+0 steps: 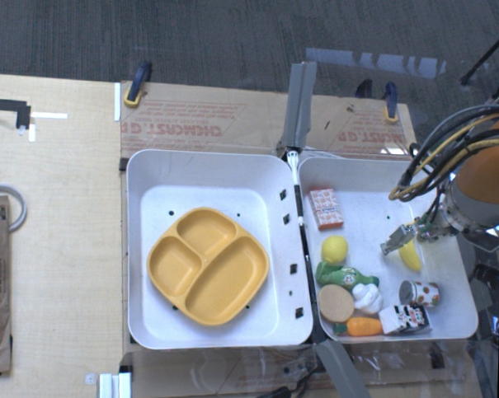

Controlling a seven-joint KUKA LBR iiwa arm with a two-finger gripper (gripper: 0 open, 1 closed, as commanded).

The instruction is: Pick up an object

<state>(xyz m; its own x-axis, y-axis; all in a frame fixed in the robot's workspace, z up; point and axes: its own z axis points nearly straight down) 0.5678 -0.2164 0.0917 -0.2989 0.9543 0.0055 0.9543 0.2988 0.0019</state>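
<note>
nearest the camera, along the right bin's [467, 327] front wall, a tight cluster sits: an orange carrot [364, 327] at about 6 o'clock in the bin, a tan round disc [336, 303] touching it, a white-and-green toy vegetable [353, 281] just behind, a small printed box [408, 318] and a small can [420, 292] toward 4 o'clock. a yellow lemon [334, 249] lies just beyond the cluster. in the left bin [140, 247] a yellow divided plate [209, 265] takes the middle.

farther back, the jaws [400, 239] hang at about 3 o'clock in the right bin, just beside a small yellow piece [410, 256]; whether they are open or closed i cannot tell, and nothing shows between them.

judging from this, that yellow piece is the likely target: it stands apart from the cluster, with bare floor toward 9 o'clock. a good grasp would centre over it and come straight down, minding the right wall close at 3 o'clock. a red-patterned box [325, 208] lies at 11 o'clock, well apart.
</note>
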